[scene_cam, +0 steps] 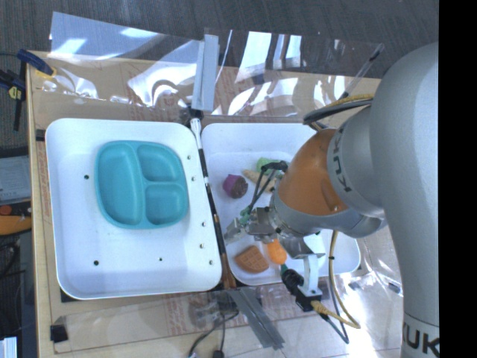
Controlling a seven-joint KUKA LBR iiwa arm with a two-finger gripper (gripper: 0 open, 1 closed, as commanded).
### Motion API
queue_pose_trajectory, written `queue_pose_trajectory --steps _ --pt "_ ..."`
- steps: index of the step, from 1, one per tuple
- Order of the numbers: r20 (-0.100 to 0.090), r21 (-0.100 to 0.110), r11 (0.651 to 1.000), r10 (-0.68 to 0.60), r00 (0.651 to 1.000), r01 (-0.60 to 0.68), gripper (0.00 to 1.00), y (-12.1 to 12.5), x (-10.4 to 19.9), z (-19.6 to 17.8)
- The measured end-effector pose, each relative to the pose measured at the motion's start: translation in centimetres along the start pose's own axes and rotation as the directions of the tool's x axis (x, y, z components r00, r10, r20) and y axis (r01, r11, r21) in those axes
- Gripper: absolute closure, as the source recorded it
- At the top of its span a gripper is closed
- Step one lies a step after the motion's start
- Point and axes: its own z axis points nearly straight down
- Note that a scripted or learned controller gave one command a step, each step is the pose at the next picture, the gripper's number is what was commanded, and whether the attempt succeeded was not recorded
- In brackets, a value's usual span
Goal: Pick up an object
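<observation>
the hand (250,226) hangs low inside the right bin (216,144), near that bin's left wall; its metal parts show below the orange band (313,181) of the arm, but whether it is open or closed cannot be told, since the wrist covers much of it. just beside the hand, toward the near edge of the bin, lies a flat tan-brown object (252,259) that looks like a slice of toast, and touching that one's right side sits a small round orange object (276,253). just beyond the hand, toward the far wall, rests a dark purple rounded object (235,186), and further right of that a small green object (267,164) peeks out at the arm's edge. left of the hand, across the bin walls, the left bin (67,245) holds a teal plate (143,183) with three compartments. both bins sit on the worktop (112,312).
</observation>
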Motion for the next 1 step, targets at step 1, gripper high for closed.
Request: queue_pose_trajectory --steps 1 --pt "-0.006 0.005 0.978 0.211 0.978 -0.211 0.0 4.79 -6.14 1.07"
